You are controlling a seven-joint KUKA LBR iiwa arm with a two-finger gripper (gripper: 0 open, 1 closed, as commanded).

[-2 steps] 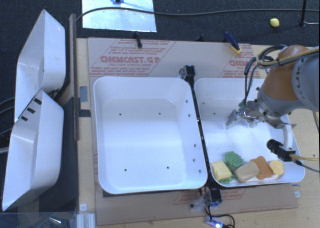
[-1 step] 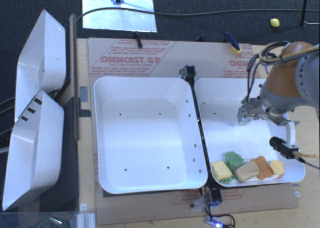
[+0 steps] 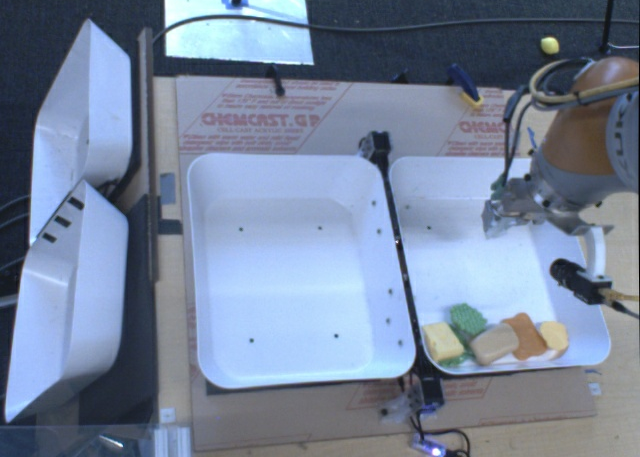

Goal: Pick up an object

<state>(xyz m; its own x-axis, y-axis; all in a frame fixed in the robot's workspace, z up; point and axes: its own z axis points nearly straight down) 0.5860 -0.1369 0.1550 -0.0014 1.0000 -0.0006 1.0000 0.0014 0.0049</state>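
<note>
Along the right bin's (image 3: 600,345) near wall, 5 small objects (image 3: 495,337) huddle together, probably slid there. Farther back, the hand (image 3: 505,213) hovers above bare bin floor; I cannot tell its grip state.

Two spare white bins (image 3: 75,215) stacked tilted at left, off the bench. Metal plate (image 3: 238,5) on dark carpet at top, cable crossing it. Blue-yellow clamp (image 3: 465,85) at board's (image 3: 280,115) top edge. Small yellow ball (image 3: 548,44) upper right.
</note>
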